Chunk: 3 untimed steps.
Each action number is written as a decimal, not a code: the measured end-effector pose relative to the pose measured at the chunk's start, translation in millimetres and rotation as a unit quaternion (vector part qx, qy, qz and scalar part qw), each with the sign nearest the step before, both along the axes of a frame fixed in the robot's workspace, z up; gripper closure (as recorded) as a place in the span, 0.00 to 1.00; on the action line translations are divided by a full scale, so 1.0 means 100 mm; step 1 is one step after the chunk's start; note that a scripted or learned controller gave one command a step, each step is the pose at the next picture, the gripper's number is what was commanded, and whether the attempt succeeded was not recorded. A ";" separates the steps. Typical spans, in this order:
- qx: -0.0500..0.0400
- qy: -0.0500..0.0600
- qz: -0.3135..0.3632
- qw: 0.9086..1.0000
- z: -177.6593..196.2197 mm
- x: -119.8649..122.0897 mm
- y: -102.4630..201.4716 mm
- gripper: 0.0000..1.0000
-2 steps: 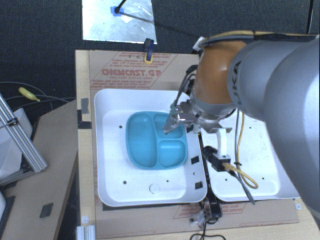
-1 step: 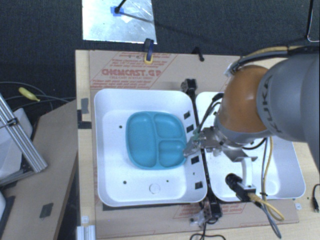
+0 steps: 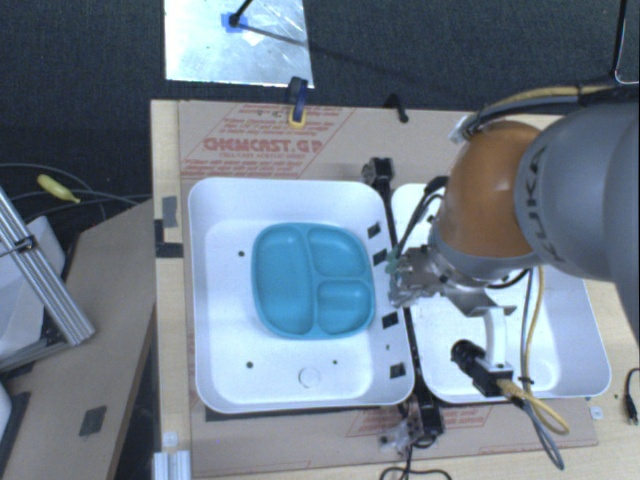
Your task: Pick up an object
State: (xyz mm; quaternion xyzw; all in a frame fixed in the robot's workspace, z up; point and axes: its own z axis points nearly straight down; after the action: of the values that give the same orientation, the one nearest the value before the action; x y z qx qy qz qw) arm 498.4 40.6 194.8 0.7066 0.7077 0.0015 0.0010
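A blue divided plate lies flat in the middle of the left white bin. The grey arm with its orange band hangs over the right white bin, reaching in from the right. Its gripper sits low at the left edge of the right bin, near the divider between the two bins, just right of the plate. The arm's body hides most of the right bin's floor. I see nothing between the fingers.
Black clips line the divider between the bins. A black and yellow cable fitting hangs by the right bin's front edge. A cardboard sheet lies under the bins, and a shiny metal plate sits beyond it.
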 end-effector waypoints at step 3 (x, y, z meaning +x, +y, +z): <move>0.002 -0.004 0.002 1.000 2.57 -0.12 0.85 1.00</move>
State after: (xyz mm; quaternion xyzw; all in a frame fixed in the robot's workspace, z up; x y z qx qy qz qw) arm 486.8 125.6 452.0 0.7054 0.7088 0.0059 0.0027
